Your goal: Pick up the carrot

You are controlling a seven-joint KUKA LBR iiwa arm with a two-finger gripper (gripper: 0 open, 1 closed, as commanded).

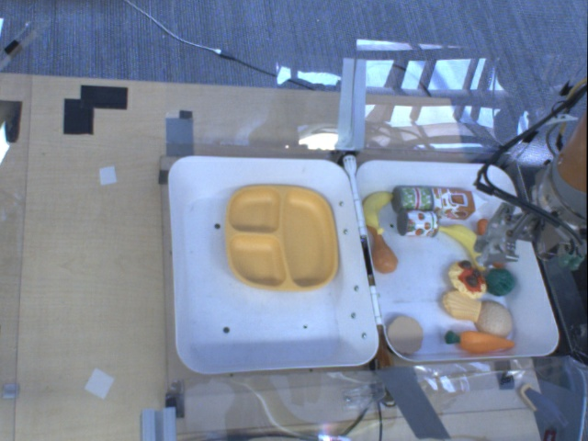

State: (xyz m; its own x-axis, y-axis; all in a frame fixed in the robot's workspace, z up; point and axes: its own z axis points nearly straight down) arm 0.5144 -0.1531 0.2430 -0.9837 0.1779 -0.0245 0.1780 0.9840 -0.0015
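So the carrot is lying on its side at the near edge of the right bin, orange body with the green stub pointing toward the left bin. Nothing is touching it from above. Using the carrot as the anchor: right behind it, pretty much touching, is a beige roundish thing, and next to that a yellow ridged piece that could be corn, hard to tell at this resolution. A bit further back from the carrot there's a small yellow and red item and a dark green ball. To the carrot's left along the same near edge sits a tan disc. Well behind the carrot, at the far side of the bin, a can lies on its side, next to a box, with a banana curving around them, and a drumstick close to the divider.

The gripper hangs over the bin's right side, back from the carrot, just above the green ball. Can't tell if it's released or clenched, too much cable clutter there. Nothing visibly in its grasp.

Well left of the carrot, the other bin holds a yellow tray with three compartments.
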